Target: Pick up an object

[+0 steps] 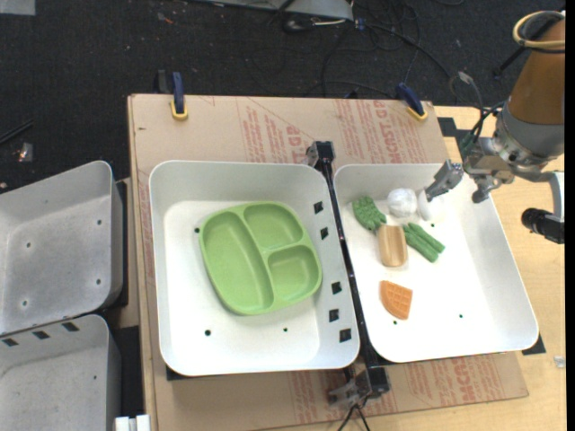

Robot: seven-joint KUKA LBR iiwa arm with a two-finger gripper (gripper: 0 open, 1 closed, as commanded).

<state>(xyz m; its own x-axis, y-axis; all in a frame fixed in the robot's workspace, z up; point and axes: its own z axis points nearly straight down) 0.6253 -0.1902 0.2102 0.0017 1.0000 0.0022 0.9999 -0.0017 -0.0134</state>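
Observation:
The right bin (503, 277) holds a small cluster of objects. A green ridged piece (367, 212) lies at its upper left, with a white rounded object (402, 202) beside it. Just below them are a tan block (392, 245) and a second green ridged stick (423, 241). An orange wedge (396, 299) lies apart, nearer the front. My gripper (462, 185) hangs over the bin's upper right, to the right of the white object, open with nothing between its fingers.
The left bin (180, 330) holds a green divided plate (260, 257). A black divider (340, 259) runs between the bins. Clamps (178, 97) hold the cardboard base at the back. Grey trays (54, 232) sit to the left.

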